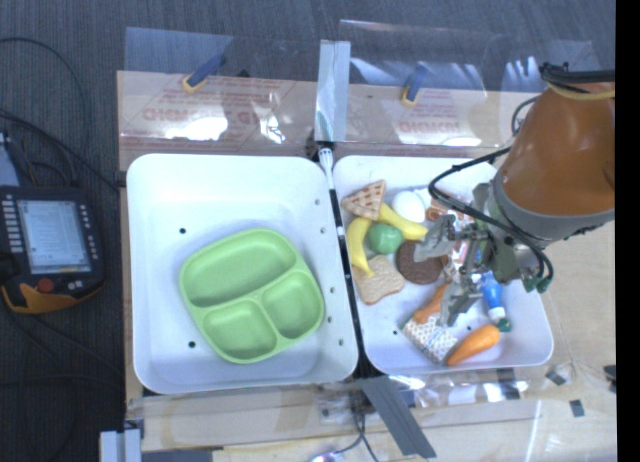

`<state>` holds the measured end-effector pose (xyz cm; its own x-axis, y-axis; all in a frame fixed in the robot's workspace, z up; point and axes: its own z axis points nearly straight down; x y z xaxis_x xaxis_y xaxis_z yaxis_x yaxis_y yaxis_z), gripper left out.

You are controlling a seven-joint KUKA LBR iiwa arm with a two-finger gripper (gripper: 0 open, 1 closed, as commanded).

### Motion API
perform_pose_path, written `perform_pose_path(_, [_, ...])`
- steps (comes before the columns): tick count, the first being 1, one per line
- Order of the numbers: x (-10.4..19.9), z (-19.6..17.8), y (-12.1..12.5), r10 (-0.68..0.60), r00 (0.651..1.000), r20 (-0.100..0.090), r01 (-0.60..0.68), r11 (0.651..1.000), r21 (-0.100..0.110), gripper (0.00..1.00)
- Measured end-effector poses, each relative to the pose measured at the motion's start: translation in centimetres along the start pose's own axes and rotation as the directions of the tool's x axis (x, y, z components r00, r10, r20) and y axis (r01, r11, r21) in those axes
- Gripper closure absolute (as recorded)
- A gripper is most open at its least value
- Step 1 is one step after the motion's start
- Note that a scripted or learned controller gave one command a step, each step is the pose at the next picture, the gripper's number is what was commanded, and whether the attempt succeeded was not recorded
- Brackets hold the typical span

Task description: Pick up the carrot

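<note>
The carrot (473, 343) is a small orange toy lying near the front right corner of the right bin (530, 350). It rests beside a speckled block (428, 338). My gripper (455, 272) hangs over the middle of the right bin, a short way behind and to the left of the carrot and above the pile of toy food. A second slim orange piece (432, 302) lies just under the gripper. Nothing shows the carrot held.
The right bin also holds a banana (357, 245), a green ball (383, 238), a brown cookie (420, 265), a toast slice (378, 285), a white egg (408, 207) and a blue-and-white bottle (495, 302). A green divided plate (252, 293) lies in the left bin (160, 200).
</note>
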<state>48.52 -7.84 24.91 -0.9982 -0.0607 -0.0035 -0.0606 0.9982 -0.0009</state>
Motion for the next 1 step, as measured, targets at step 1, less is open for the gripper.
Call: perform_pose_path(1, [-0.95,15.81,-4.56,0.148,0.989,0.01,-0.148,0.989,0.0,0.0])
